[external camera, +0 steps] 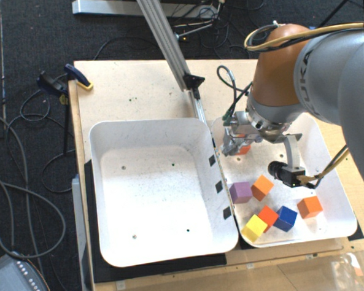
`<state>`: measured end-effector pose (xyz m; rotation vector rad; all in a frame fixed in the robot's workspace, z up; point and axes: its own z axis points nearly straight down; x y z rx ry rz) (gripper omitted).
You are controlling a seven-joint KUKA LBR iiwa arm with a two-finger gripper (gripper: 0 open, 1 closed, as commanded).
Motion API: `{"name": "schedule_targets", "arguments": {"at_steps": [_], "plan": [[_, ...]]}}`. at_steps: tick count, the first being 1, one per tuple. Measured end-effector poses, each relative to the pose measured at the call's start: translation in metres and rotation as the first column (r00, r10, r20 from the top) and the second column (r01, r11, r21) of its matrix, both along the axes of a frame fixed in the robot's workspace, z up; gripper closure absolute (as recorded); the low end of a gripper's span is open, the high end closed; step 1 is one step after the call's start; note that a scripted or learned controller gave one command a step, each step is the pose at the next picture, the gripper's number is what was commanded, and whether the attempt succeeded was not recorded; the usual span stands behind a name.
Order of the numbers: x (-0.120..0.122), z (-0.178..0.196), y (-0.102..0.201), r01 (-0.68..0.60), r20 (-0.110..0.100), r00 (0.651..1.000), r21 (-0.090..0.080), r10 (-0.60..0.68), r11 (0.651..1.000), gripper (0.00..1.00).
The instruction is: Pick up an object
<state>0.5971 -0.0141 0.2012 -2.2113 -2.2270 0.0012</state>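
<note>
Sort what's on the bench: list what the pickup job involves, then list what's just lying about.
Job:
pincer
purple block
orange block
yellow block
red block
blue block
right bin

Lying about:
left bin
blue clamp

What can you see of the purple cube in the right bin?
The small purple cube looks like matte foam or painted wood, with a lighter top face and darker sides. It sits flat on the floor of the right shallow white bin, near the bin's left wall. An orange cube lies close on its right, seemingly touching or nearly so. The hand is above it in the view, apart from it.
</note>
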Motion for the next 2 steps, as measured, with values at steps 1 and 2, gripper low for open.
{"name": "schedule_targets", "arguments": {"at_steps": [1, 2], "plan": [[-0.030, 0.002, 0.048, -0.001, 0.000, 1.000, 0.000, 0.001, 1.000, 1.00], [-0.049, 0.029, 0.092, -0.001, 0.005, 1.000, 0.001, 0.001, 1.000, 1.00]]}}
